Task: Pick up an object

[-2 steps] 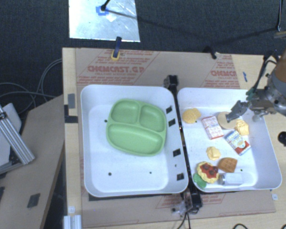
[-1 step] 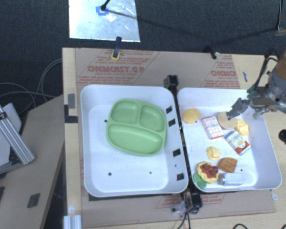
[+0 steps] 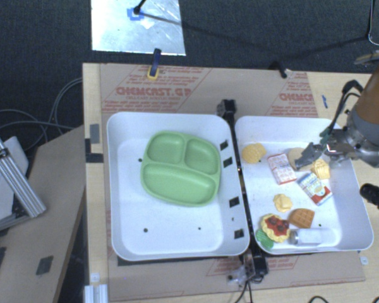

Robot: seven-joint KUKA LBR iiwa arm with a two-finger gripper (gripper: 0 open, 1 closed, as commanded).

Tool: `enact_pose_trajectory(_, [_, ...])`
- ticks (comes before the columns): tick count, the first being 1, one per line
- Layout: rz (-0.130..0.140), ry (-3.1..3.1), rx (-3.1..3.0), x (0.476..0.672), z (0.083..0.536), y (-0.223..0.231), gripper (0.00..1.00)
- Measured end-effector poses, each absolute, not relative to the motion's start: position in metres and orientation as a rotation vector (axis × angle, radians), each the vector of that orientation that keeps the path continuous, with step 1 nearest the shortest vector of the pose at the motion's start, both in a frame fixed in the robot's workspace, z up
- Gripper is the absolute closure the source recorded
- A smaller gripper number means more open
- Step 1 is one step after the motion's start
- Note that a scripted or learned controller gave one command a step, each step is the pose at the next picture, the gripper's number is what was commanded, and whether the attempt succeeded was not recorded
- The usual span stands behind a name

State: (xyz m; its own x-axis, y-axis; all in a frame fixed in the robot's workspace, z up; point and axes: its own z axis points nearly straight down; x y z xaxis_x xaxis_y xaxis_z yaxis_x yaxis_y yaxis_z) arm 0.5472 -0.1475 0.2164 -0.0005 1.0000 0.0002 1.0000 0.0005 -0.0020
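The right bin [image 3: 354,232] holds several toy food items. Among them are a yellow round piece [image 3: 254,152], a red-and-white packet [image 3: 280,168] and a tan piece [image 3: 297,158]. There are also a yellow block [image 3: 321,169] and a blue-and-red packet [image 3: 316,188]. My gripper [image 3: 321,153] hangs low over the bin's upper right part, just above the yellow block. It is open, with nothing between its fingers. The grey arm with its orange band [image 3: 372,106] reaches in from the right.
A green divided plate [image 3: 180,168] lies in the left bin [image 3: 126,232]. Near the right bin's front lie a small yellow piece [image 3: 282,202], a brown piece [image 3: 301,218], a red-and-yellow item on green [image 3: 275,228] and a white tube [image 3: 312,235]. Black clips [image 3: 230,163] line the divide between the bins.
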Motion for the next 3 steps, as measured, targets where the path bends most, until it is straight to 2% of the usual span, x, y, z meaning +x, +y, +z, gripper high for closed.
enact_pose_trajectory(1, [0.004,-2.219,-2.218,0.545,0.154,-0.151,0.00])
enact_pose_trajectory(2, [0.002,-2.220,-2.218,0.544,0.111,-0.145,0.00])
enact_pose_trajectory(3, [-0.002,-2.227,-2.230,0.547,0.089,-0.148,0.00])
